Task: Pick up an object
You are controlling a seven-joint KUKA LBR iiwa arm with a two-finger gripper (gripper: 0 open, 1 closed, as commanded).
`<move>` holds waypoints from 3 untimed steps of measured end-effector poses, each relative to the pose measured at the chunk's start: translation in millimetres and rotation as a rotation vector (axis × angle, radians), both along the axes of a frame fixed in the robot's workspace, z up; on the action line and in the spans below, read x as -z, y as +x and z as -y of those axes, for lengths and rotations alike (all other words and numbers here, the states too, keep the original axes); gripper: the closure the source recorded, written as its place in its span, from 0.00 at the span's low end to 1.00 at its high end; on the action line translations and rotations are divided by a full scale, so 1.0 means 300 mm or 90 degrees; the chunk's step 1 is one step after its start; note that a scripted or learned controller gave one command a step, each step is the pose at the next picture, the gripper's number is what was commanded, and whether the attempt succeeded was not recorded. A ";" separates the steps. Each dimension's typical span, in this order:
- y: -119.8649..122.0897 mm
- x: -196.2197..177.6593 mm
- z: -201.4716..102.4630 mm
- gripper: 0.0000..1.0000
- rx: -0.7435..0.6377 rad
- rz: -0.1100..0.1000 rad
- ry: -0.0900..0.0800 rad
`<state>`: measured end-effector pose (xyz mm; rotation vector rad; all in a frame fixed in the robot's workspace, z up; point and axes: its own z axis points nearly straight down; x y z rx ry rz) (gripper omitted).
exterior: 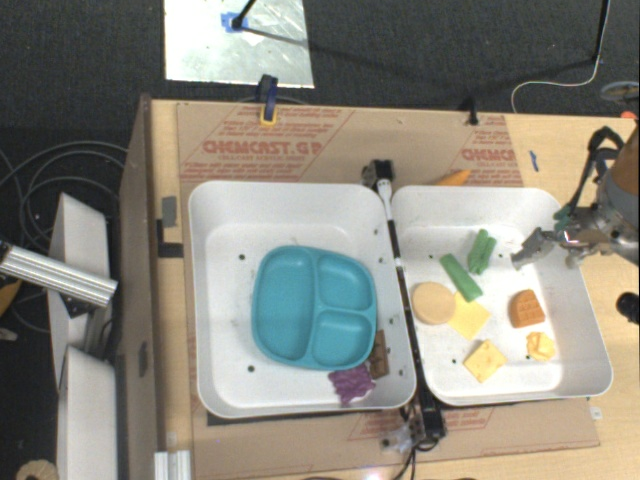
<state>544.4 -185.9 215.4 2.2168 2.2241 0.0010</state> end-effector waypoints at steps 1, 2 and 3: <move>0.117 0.446 -0.073 0.00 -0.001 0.004 0.003; 0.019 0.306 -0.173 0.00 -0.003 0.000 0.001; 0.012 0.444 -0.179 0.00 0.001 -0.002 0.001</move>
